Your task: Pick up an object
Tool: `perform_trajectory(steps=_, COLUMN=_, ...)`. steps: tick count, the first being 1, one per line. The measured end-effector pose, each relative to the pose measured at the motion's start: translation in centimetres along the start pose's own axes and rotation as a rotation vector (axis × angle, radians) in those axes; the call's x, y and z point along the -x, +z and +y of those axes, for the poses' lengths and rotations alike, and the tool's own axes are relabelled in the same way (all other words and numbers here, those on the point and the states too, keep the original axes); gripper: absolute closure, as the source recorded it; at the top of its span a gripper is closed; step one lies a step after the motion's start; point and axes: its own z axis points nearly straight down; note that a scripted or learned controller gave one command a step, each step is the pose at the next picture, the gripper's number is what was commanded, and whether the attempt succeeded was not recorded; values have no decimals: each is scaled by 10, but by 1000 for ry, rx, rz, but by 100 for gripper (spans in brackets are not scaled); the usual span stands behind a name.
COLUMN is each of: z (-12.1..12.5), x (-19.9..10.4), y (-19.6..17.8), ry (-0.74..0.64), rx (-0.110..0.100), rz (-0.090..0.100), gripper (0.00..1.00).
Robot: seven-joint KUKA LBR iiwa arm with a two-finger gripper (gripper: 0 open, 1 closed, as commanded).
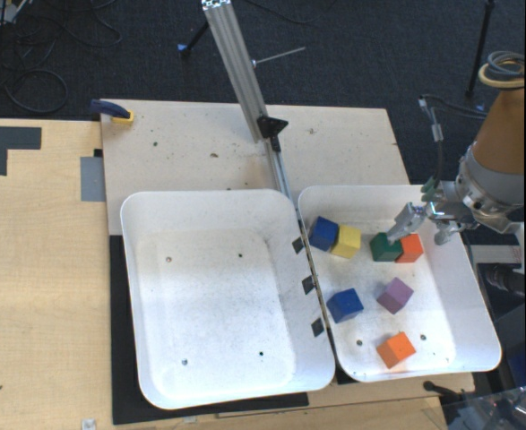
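Note:
The right bin (478,330) holds several blocks: a blue one (323,233) touching a yellow one (347,241), a green one (385,247) against a red one (410,248), a purple one (394,295), a second blue one (344,305) and an orange one (395,348). My gripper (422,227) hangs over the bin's far right part, just above the green and red pair. Its fingers stand open, one reaching toward the green block, the other beside the red block. Nothing is between them.
The left bin (146,240) lies beside the right one, with black clips along the shared wall. A slanted metal rail (240,65) rises behind the bins. A blue and yellow clamp (113,111) lies at the board's far left corner.

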Motion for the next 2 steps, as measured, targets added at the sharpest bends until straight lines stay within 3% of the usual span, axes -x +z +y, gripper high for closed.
perform_trajectory(steps=1, z=1, x=1, y=-2, ry=2, rx=5, rz=-1, gripper=0)
perform_trajectory(steps=2, z=-1, x=-1, y=42, ry=1, rx=0, rz=0, gripper=0)
